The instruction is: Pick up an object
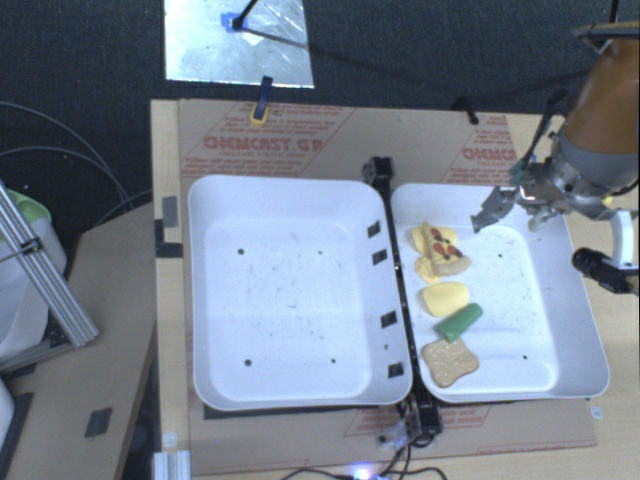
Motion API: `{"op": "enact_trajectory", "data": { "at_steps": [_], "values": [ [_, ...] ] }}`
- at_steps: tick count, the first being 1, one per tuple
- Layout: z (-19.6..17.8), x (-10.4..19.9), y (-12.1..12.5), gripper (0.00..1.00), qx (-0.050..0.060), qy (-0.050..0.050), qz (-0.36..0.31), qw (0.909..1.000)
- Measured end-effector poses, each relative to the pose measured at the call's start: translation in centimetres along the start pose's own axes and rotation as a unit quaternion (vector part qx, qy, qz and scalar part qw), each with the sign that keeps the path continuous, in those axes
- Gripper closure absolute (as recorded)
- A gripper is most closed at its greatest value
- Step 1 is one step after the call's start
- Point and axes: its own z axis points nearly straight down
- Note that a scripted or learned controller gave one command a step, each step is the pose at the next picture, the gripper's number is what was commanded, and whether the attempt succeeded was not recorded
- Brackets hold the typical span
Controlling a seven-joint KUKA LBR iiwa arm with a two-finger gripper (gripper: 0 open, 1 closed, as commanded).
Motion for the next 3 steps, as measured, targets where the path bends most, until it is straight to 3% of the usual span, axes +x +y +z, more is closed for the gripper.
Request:
{"op": "enact_trajectory", "data": {
  "at_steps": [1,2,3],
  "values": [
    [15.6,3.1,0.9,0.00,0.002,0.001,-0.002,1.0000],
    [13.7,2.8,1.2,1.00,-0.002,0.000,0.000,1.0000],
    [4.3,8.3,-5.1,1.00,-0.002,0.002,-0.003,1.0000]
  ]
}}
